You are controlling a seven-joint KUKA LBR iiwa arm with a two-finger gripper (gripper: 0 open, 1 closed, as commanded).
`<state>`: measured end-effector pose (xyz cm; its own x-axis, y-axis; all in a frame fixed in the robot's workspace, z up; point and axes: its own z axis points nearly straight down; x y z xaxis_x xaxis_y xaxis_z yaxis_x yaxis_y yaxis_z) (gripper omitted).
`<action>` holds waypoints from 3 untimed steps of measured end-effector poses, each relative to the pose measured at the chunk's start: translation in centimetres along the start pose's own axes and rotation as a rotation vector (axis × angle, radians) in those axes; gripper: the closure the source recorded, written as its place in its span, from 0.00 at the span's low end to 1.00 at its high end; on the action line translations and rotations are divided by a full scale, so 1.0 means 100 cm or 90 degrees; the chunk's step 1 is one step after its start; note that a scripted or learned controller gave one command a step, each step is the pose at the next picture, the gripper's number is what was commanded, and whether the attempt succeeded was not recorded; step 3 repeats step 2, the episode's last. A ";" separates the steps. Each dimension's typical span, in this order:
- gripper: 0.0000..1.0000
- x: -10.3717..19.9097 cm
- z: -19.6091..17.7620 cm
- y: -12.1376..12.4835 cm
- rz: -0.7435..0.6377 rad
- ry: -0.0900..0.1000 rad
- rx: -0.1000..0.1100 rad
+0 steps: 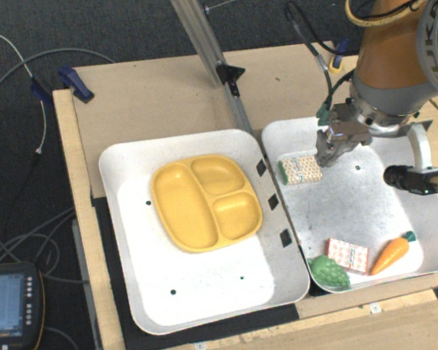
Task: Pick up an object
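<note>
A small patterned packet [300, 169] with a green end lies at the back left of the right bin [346, 208]. My gripper [328, 150] hovers just to its right, near the bin's back edge. At the front of that bin lie a green vegetable toy [329, 272], a red and white patterned packet [348, 256] and an orange carrot [390, 254]. Nothing shows between my fingers.
The left bin [141, 255] holds a yellow divided plate [206, 200]. A metal pole [202, 34] rises from between the bins at the back. A black part [405, 177] of the arm juts over the right bin's right side. Cables and a tablet [6, 304] lie off the bench at left.
</note>
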<state>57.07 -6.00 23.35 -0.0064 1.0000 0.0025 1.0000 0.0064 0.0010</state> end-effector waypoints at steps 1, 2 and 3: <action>1.00 0.055 0.010 -0.001 0.000 0.000 0.002; 1.00 0.111 0.016 -0.001 0.000 0.000 0.003; 1.00 0.111 0.016 -0.001 0.000 0.000 0.003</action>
